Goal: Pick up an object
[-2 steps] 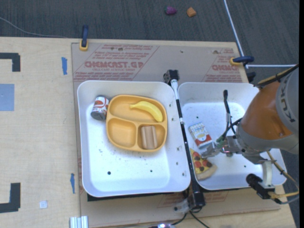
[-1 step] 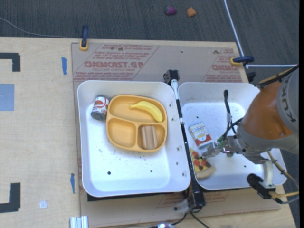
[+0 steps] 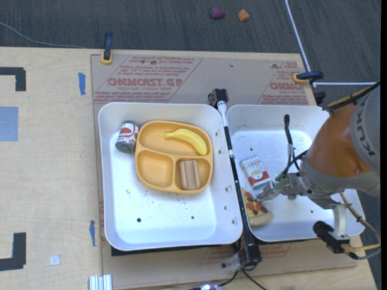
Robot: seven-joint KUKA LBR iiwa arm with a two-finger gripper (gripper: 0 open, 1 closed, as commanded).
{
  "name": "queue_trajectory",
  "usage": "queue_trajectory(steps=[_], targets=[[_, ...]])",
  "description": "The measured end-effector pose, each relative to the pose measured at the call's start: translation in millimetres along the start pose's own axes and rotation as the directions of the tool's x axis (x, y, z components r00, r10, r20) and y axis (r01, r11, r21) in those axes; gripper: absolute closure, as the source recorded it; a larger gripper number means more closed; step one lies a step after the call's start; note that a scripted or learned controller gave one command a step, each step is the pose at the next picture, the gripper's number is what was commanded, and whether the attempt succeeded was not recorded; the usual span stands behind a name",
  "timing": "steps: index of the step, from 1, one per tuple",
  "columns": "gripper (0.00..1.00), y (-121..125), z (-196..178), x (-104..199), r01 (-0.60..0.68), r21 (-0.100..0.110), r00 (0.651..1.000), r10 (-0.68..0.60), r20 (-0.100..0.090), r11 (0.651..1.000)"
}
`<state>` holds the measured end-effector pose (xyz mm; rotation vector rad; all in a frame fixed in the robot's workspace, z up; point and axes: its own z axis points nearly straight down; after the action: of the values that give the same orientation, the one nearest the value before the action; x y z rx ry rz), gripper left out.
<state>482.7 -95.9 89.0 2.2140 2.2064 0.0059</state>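
Observation:
In the right bin (image 3: 266, 125), a small white and red carton (image 3: 254, 169) lies near the left wall. A pizza slice toy (image 3: 256, 211) rests just below it, in the bin's front left corner. My gripper (image 3: 267, 193) hangs low between the two, just right of the carton's lower end and just above the pizza slice. The grey and orange arm (image 3: 338, 156) covers the right side of this bin. In the left bin (image 3: 169, 222), a yellow divided plate (image 3: 151, 168) holds a banana (image 3: 188, 139) and a brown sausage piece (image 3: 190, 174). A small can (image 3: 126, 136) lies beside the plate.
A black clamp (image 3: 217, 96) sits where the two bins meet at the back. Cables (image 3: 289, 139) run down over the right bin's floor to the wrist. Two small toys (image 3: 230, 14) lie on the dark floor beyond the bench.

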Motion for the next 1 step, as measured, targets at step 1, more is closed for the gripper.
queue_trajectory(steps=[1], targets=[[1.0,2.3,-11.4,-3.7,-0.003,-0.011,1.0,0.003,0.01,1.0]])
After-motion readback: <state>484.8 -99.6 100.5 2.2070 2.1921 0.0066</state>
